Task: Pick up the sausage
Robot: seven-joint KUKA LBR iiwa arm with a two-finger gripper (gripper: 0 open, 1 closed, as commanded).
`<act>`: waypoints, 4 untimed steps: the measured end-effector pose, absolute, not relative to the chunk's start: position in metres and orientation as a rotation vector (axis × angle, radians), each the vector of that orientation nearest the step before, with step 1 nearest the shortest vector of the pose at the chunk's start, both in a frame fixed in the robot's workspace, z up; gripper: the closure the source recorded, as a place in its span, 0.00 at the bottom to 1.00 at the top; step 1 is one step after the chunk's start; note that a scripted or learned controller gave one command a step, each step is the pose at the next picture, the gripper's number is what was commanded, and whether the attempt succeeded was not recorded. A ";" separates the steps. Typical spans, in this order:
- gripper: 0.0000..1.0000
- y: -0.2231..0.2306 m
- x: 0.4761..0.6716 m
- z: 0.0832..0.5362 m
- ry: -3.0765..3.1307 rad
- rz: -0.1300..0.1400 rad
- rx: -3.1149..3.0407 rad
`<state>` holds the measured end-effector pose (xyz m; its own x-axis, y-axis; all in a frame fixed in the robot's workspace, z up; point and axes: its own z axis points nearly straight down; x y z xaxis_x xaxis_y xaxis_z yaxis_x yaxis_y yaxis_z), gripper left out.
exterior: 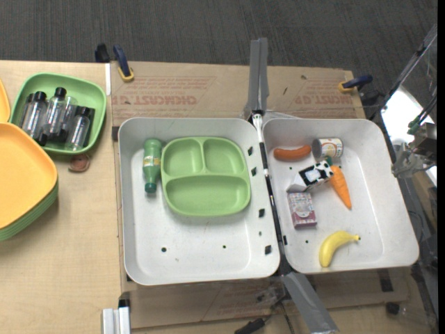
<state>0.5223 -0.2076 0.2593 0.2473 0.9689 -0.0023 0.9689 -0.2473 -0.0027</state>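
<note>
Looking down at a slant on a bench w/ two shallow white plastic bins side by side. Right bin [389,207] holds the task item: a short orange-red sausage [292,152], lying roughly level near the bin's upper left corner, close to the divider between bins. Just right of it sits a small silver tin can [328,147] on its side, near but apparently not touching. Below those: a small black-and-white cow-patterned toy [318,175], an orange carrot [341,188] angled downward, a pinkish printed carton [302,209] lying flat, and a yellow banana [335,248] near the bottom.

Left bin [139,249] holds a light green three-compartment plate [206,175] and a green bottle [151,164] lying along its left side.

Robot arm parts, approx. grey metal, show at the far right edge [416,145], outside the bin rim; gripper state can't be told.

Judgement: pick not yet begun. Sausage lies free on top w/ open space above and left, so a top-down grasp across its short width looks feasible; the can beside it is the main crowding risk.
</note>
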 end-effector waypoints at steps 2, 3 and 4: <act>1.00 -0.195 0.476 0.091 -1.674 0.004 -2.655; 1.00 -0.210 0.510 0.226 -1.758 0.005 -2.603; 1.00 -0.213 0.561 0.380 -1.484 0.006 -2.769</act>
<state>0.5606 -0.2127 0.3800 0.5534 0.8329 -0.0035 0.8329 -0.5534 -0.0018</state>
